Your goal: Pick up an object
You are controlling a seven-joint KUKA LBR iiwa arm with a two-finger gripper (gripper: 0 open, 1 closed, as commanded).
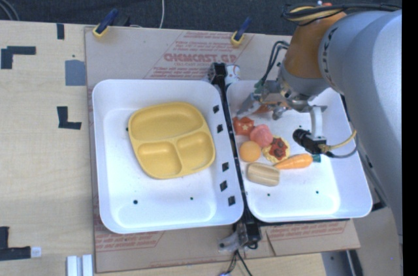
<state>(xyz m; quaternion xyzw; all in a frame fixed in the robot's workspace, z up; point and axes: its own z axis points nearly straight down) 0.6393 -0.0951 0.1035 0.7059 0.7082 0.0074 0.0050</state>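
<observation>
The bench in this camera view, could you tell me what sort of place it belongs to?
Probably a robotics lab test bench: two white bins clamped to a board, toy food beside a yellow tray, and a grey arm.

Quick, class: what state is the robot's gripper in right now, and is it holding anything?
Gripper: low over the right bin, just above the toy food pile; whether it is open, closed or holding anything cannot be told.

A yellow divided tray (pixel 172 139) lies in the left bin (pixel 108 157). To the tray's right, in the right bin (pixel 339 199), toy foods cluster: a tomato (pixel 243 125), a pink piece (pixel 260 135), an orange (pixel 249 151), a carrot (pixel 294 162) and a tan roll (pixel 262 174). The arm's hand (pixel 277 104) hangs just above them.
</observation>
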